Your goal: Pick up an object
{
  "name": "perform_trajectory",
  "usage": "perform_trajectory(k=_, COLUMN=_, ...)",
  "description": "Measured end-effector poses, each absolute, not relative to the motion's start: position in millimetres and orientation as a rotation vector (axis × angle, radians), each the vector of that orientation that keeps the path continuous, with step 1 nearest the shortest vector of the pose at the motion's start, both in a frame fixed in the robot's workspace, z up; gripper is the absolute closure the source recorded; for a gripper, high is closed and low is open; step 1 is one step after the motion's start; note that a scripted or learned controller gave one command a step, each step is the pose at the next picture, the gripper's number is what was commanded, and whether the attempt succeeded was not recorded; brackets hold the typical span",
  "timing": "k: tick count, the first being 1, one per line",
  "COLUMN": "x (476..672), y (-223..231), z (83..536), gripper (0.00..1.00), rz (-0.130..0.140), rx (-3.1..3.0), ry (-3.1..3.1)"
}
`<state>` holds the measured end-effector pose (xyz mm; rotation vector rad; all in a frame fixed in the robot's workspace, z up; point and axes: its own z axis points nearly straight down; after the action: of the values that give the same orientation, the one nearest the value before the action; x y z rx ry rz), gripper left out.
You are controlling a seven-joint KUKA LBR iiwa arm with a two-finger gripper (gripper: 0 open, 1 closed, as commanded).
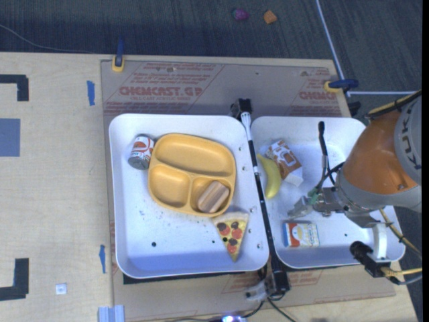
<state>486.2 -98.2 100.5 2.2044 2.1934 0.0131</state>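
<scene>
Both bins (pixel 127 180) looked like smooth, faintly glossy white plastic. The divided tray (pixel 184 156) well left of the end effector (pixel 305 205) was matt yellow plastic. The small carton (pixel 300 234) just below the end effector seemed printed card. The surface (pixel 47 180) looked like pale, matt wood.

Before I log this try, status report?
Gripper low in right bin, nothing seen held. Small carton just below it, banana to its upper left. Nothing in the way.

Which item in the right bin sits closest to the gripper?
The small carton, lying flat just below the gripper; the banana and snack packet lie farther up.
</scene>
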Motion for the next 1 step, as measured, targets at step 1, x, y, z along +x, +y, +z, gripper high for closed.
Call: perform_trajectory(k=1, x=482.5, y=-94.6, z=89.4, gripper=0.0, rz=0.009, rx=2.215, ry=2.211)
